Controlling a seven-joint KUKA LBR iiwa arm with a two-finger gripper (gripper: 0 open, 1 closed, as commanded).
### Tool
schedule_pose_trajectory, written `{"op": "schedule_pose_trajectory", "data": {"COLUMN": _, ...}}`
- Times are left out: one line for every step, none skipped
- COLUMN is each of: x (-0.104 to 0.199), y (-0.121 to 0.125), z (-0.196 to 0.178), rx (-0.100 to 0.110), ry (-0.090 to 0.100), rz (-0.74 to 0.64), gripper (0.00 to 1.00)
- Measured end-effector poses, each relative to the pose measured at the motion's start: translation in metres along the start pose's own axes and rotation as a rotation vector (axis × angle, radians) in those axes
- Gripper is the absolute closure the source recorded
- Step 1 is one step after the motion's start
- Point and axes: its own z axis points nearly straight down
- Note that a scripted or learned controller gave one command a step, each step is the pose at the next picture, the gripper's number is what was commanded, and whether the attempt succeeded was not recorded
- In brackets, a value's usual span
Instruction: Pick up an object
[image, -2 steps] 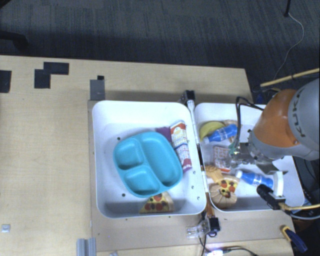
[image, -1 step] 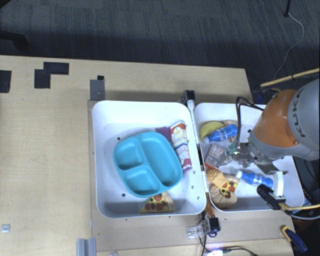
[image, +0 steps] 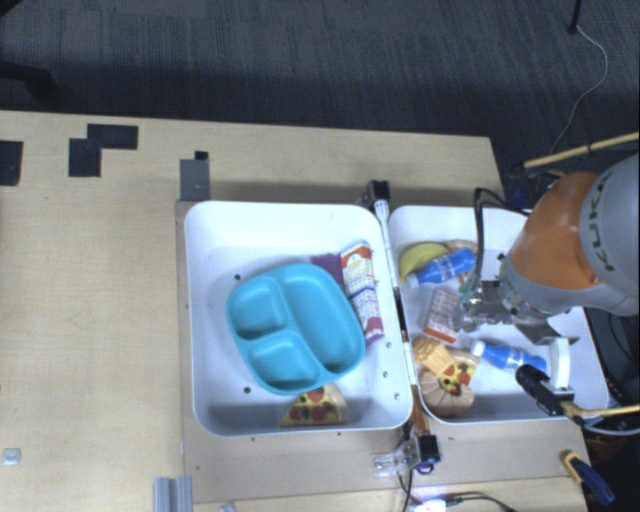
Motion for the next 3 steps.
{"op": "schedule_pose_trajectory", "data": {"x": 0.000, "y": 0.000, "z": 0.000, "rx": 0.000, "ry": 0.000, "rz": 0.000, "gripper": 0.00}}
{"op": "schedule_pose_trajectory", "data": {"x": 0.005, "y": -0.034, "z": 0.026, "rx": 0.019, "ry": -0.005, "rz": 0.006, "gripper": 0.00}}
{"op": "schedule_pose_trajectory", "data": {"x": 0.011, "y": 0.003, "z": 0.027, "rx": 0.022, "ry": -0.004, "rz": 0.004, "gripper": 0.00}}
